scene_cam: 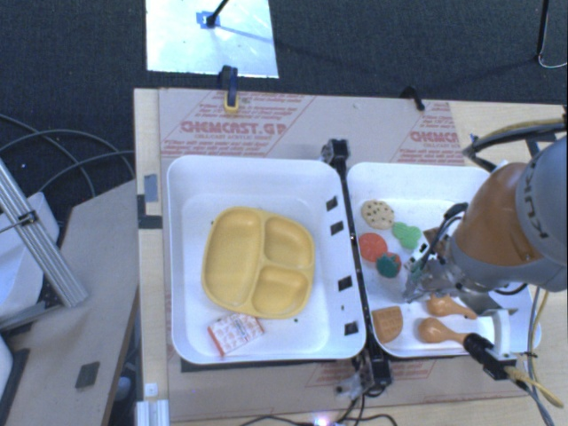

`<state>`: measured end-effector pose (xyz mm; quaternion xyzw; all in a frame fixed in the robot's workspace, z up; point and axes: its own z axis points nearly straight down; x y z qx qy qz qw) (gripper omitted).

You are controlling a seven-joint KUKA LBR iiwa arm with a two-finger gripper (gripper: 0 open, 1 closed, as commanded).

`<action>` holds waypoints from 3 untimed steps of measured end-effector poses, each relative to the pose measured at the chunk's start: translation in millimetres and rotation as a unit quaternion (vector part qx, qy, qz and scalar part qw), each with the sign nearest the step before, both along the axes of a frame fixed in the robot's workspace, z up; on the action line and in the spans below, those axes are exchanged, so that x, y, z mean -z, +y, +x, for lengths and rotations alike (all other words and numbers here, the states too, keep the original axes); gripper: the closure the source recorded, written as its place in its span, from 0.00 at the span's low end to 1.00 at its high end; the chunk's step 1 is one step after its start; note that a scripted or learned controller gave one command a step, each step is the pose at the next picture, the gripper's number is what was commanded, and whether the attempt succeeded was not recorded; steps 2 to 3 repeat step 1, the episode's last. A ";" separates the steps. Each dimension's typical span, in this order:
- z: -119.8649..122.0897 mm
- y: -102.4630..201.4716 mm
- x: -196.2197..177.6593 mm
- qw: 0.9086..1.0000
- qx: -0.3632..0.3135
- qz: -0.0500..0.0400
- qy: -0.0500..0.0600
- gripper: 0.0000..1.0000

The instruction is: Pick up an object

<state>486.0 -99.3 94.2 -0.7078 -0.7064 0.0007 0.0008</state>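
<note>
1. two shallow white bins sit side by side on a bench, seen from above at a slant; the left bin [186, 238] is at about 9 o'clock from the view's centre and the right bin [426, 171] at about 3 o'clock.
2. the grey arm [506, 229] with its orange band comes in from 3 o'clock and bends down over the right bin.
3. the gripper [417, 278] hangs low inside the right bin, near the bin's middle. how far it is open cannot be told, and nothing can be seen held in it.
4. just at 9 o'clock from the gripper lies a small dark green and red toy [388, 264], very close to it; contact cannot be told.
5. a red round piece [373, 244] and a green piece [407, 234] lie at about 10 and 12 o'clock from the gripper.
6. a speckled cookie [377, 212] lies further off at 11 o'clock.
7. a tan toast-like piece [387, 323] lies at 7 o'clock, and two orange-brown drumstick shapes [444, 307] [441, 330] at 4 and 5 o'clock.
8. the left bin holds a yellow divided tray [258, 262] and a small red and white packet [234, 332] at the tray's 6 o'clock.
</note>
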 end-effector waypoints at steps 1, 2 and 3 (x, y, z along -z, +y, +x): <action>1.1 7.8 -15.0 1.000 -0.003 0.000 -0.002 1.00; 1.1 7.8 -15.0 1.000 -0.003 0.000 -0.002 1.00; 1.1 7.8 -15.0 1.000 -0.003 0.000 -0.002 1.00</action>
